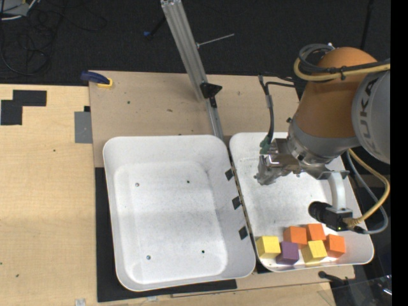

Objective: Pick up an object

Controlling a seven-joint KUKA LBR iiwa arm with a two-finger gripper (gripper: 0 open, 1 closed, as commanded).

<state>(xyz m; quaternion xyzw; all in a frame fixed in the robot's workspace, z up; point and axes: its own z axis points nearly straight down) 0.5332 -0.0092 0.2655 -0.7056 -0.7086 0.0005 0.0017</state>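
Observation:
Several small blocks lie clustered in the near end of the right bin (252,146): a yellow block (269,245), a purple block (289,252), a second yellow block (313,251), and orange blocks (296,235) behind and beside them, one at the far right (336,245). My gripper (266,173) hangs over the middle of the right bin, well behind the blocks and apart from them. I see nothing between its fingers. The bulky orange-banded wrist hides part of the bin's far right side.
The left bin (121,148) lies beside the right one, with black clips (236,202) along the shared edge. A slanted aluminium rail (189,50) rises behind the bins. A black cable connector (325,214) hangs over the right bin near the blocks.

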